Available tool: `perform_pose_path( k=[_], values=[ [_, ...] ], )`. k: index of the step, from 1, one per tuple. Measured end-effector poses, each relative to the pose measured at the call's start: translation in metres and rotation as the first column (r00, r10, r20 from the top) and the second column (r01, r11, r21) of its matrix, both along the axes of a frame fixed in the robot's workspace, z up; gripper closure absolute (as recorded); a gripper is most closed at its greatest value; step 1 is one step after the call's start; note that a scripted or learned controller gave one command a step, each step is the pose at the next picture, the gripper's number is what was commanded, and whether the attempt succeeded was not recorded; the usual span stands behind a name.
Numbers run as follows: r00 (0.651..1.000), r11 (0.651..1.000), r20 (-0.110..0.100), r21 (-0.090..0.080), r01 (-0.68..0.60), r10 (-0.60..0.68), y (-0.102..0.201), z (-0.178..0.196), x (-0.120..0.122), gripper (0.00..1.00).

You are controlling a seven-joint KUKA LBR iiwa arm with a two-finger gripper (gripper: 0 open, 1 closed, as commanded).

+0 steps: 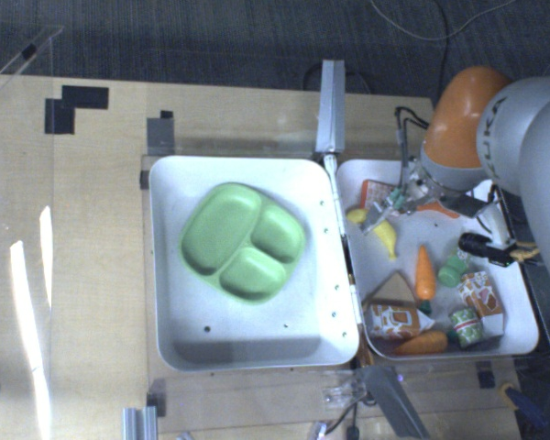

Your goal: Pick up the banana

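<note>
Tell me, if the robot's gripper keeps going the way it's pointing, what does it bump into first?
Probably the banana. The gripper points down and left, with its tips right over the yellow fruit in the right bin. How far above it they are is hard to judge.

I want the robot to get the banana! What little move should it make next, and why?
Probably lower the tool a little onto the banana in the right bin. The tool sits just above the banana's upper end, and nothing yellow shows between its tips yet. The carrot lies apart, so going down looks safe.
</note>
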State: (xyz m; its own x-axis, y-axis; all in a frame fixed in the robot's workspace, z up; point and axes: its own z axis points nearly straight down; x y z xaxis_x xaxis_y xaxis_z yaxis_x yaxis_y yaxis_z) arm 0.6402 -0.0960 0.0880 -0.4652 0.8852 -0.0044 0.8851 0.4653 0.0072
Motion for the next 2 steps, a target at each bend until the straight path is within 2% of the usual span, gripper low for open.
perform_pose_path(
  k=[1,2],
  values=[
    [1.000,1.000,0.008,0.000,-0.007,0.007,0.002,0.013,0.003,1.00],
    [1.000,1.000,0.001,0.000,-0.010,0.010,0.025,0.100,0.031,1.00]
  ],
)
